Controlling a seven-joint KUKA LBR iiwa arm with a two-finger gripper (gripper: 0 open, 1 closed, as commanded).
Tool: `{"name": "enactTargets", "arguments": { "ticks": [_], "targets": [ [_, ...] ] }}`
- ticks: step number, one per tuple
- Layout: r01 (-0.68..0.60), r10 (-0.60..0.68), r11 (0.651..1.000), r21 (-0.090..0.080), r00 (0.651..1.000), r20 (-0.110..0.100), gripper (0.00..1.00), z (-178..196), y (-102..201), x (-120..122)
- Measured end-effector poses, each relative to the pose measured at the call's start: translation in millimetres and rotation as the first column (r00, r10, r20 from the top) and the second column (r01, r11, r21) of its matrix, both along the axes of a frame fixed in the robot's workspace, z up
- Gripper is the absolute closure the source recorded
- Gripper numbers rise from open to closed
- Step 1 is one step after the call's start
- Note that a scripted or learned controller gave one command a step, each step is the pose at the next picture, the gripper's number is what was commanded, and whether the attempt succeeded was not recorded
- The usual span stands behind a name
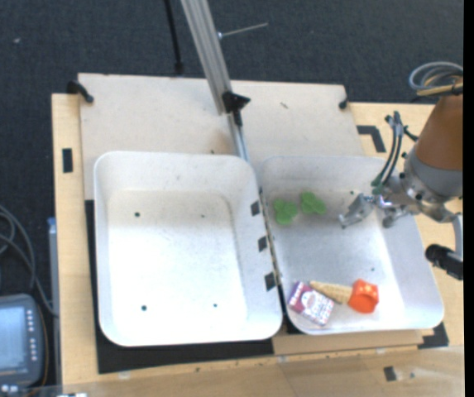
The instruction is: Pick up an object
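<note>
**Operator:** I'm starting with what there is to pick. In the right bin (402, 246) I see two green pieces (297, 207) lying close together near the left wall, toward the far side. Along the near edge sit a small purple-and-white packet (311, 303), a tan cone-shaped piece (330, 289) and an orange object (364, 296), all bunched together, the cone touching the orange one as far as I can judge.

**Observer:** And the tool?

**Operator:** The gripper (354, 213) hangs over the middle of the right bin, a little to the right of the green pieces and well apart from the near cluster. Nothing is between its fingers that I can make out. Whether it is spread or clenched, I cannot tell; it is too small and blurred from up here.

**Observer:** Why there?

**Operator:** My guess is that it is lining up on the green pieces, since they are the nearest things. They lie apart from the bin wall, which should leave room for a descent. The near cluster looks harder: crowded, and tucked against the rim.

**Observer:** Any writing on that packet?

**Operator:** There is printing on it, but I can't read it. No brand I can name.

**Observer:** The left bin (179, 246)?

**Operator:** Just a few dark specks on its floor.
</note>
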State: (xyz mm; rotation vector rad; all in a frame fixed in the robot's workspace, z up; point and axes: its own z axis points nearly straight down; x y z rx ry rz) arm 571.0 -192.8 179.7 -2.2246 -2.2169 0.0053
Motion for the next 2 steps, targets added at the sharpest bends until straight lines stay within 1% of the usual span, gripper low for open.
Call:
{"name": "enactTargets", "arguments": {
  "ticks": [1, 2],
  "targets": [
    [-0.001, 0.001, 1.0, 0.0, 1.0, -0.002, 0.0, -60, -8, -4],
    [0.004, -0.004, 1.0, 0.0, 1.0, 0.008, 1.0, -46, -8, -1]
  ]
}}
